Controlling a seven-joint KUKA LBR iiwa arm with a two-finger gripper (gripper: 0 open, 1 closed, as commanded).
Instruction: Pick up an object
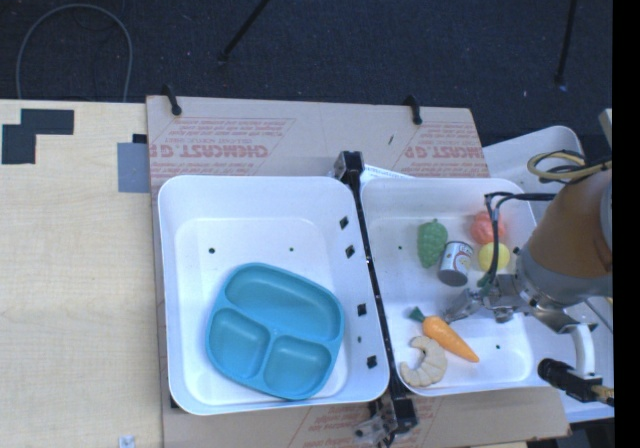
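With the gripper (478, 304) positioned just right of the carrot (449, 337) in the right bin (500, 374), whether the jaws stand apart cannot be told, and the carrot is judged light, stiff and smooth, best gripped across its thick middle.

Orange carrot (451, 338) lying flat in right bin (400, 198), possibly touching gripper (470, 308)

Two shallow white bins sit side by side on a bench. The left bin (190, 236) holds a blue divided tray (275, 329). In the right bin (400, 211) lie a carrot (450, 338), a green piece (432, 242), a small can (456, 262) and a yellow item (492, 257), with the grey arm's gripper (480, 304) low beside the carrot.
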